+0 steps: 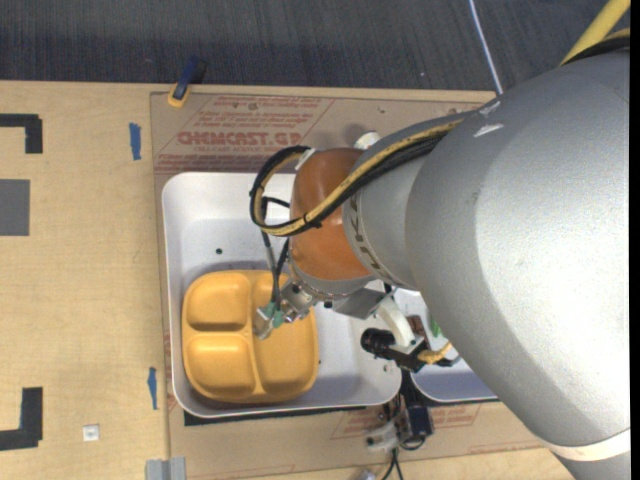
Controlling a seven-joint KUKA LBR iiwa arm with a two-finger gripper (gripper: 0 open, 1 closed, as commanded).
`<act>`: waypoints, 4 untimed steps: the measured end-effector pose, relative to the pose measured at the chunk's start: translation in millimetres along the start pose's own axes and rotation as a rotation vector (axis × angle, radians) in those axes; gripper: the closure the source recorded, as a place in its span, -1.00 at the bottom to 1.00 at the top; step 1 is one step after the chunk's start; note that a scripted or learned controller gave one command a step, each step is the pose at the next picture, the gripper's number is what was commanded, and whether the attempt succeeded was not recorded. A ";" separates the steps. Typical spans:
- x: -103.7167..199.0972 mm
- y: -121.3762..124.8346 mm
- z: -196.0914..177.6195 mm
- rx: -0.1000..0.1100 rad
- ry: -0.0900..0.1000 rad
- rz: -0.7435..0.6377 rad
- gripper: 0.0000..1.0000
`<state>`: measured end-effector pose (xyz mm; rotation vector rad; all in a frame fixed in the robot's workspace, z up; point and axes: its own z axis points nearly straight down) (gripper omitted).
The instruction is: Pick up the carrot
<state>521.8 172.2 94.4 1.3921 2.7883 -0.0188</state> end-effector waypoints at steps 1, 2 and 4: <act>-14.5 -0.5 -11.0 -0.014 -0.028 0.018 1.00; -24.3 37.3 -93.2 0.005 0.027 0.351 1.00; -44.4 -84.4 -108.7 0.006 0.029 0.227 1.00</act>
